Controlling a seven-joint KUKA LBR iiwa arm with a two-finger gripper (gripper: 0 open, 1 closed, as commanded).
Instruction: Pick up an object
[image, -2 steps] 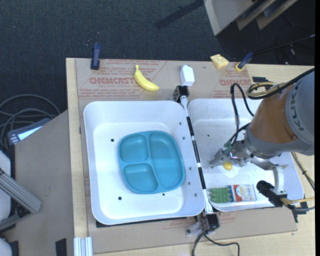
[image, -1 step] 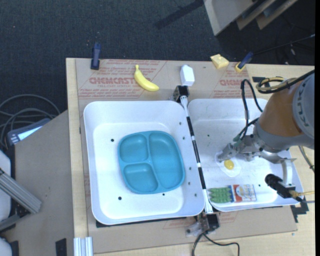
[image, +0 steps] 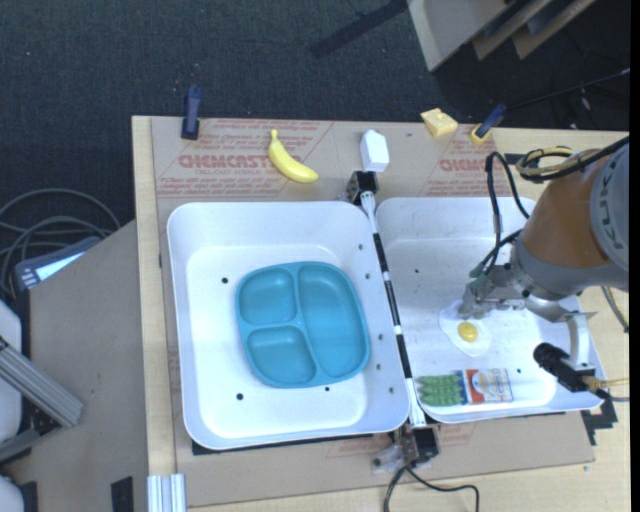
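We see two shallow white plastic bins with rounded corners, side by side on a pale wooden bench (image: 150, 300) with red printed lettering. The left bin (image: 200, 250) holds a blue plate (image: 300, 323), a smooth, matte rounded rectangle divided into three compartments, lying flat near the bin's middle.

In the right bin (image: 430, 225) lies a fried egg (image: 467, 333), a small toy with a flat, glossy white blob and a round yellow yolk, right of the bin's centre. Near the bin's front edge we note a flat packet (image: 465, 388), rectangular, printed green on its left and white with red on its right. It is close to the egg but apart from it.

The grey arm (image: 570, 230), with its orange band, reaches in from the right. The metallic gripper (image: 480, 305) sits low over the right bin, just behind the egg's far edge. We cannot tell whether the claw is spread or pressed together, and we see nothing held in it.

Behind the bins, on the bench, we see:
- a yellow banana (image: 290, 160), curved and smooth
- a small white block (image: 374, 150) near the seam between the bins
- a yellow cheese wedge (image: 438, 122)
- two blue clamps, one at the left (image: 190, 110) and one at the right (image: 487, 122)
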